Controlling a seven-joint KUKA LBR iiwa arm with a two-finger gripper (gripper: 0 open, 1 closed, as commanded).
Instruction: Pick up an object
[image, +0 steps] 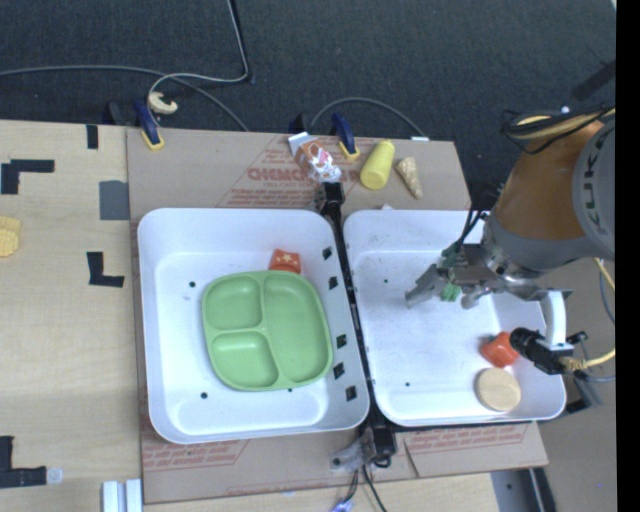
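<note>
Nearest the lens, my arm (560, 200) hung over the right bin (400, 390), claw (428, 288) open and empty mid-approach, needing to swing toward the orange object (497, 349) just behind it.

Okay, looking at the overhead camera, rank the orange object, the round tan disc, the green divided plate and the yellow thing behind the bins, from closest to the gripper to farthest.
From the gripper, in the right bin:
1. Orange object, right bin, toward its lower right.
2. Round tan disc, right bin, near the bottom right corner, just beyond the orange object.
3. Yellow thing, on the cardboard behind the bins.
4. Green divided plate, middle of the left bin.

Three and four are fairly close.
</note>
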